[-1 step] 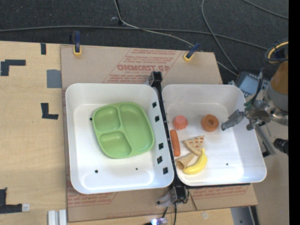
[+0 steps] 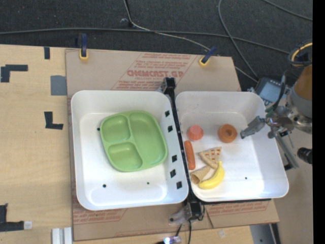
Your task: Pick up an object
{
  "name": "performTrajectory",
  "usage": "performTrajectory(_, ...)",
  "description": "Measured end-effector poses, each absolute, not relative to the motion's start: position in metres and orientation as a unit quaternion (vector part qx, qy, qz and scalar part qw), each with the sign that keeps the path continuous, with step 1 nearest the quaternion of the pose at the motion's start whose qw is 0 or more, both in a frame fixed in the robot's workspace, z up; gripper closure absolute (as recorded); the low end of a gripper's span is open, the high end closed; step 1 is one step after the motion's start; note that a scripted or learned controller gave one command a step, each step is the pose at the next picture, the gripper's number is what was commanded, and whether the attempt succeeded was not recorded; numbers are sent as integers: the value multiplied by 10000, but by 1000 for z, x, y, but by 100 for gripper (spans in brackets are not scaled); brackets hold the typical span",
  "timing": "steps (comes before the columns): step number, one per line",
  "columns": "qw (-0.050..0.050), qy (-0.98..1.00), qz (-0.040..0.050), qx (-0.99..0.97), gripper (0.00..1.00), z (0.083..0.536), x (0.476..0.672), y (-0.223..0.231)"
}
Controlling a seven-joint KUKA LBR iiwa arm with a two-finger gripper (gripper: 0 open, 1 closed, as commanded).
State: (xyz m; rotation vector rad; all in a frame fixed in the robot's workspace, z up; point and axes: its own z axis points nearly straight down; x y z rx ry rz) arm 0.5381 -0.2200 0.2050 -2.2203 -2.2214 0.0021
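The right bin (image 2: 264,187) holds several toy foods. A brown doughnut (image 2: 228,132) lies near its middle, with a round pink-red piece (image 2: 195,132) to its left. Below these are an orange carrot-like stick (image 2: 189,154) along the left wall, a pizza slice (image 2: 210,157), a yellow banana (image 2: 214,178) and a tan bread piece (image 2: 201,175). My gripper (image 2: 258,125) hangs over the bin's right side, just right of the doughnut and apart from it. Nothing shows in its grasp.
The left bin (image 2: 86,187) holds a green divided plate (image 2: 133,140). A black divider (image 2: 174,141) runs between the bins. Both bins rest on a cardboard sheet (image 2: 152,70) clamped at the back. Cables cross the dark floor behind.
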Motion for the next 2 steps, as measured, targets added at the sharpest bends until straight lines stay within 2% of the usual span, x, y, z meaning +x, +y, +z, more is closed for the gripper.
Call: performTrajectory(2, 21, -7074, 18, -7068, 0, 117, 536, -222)
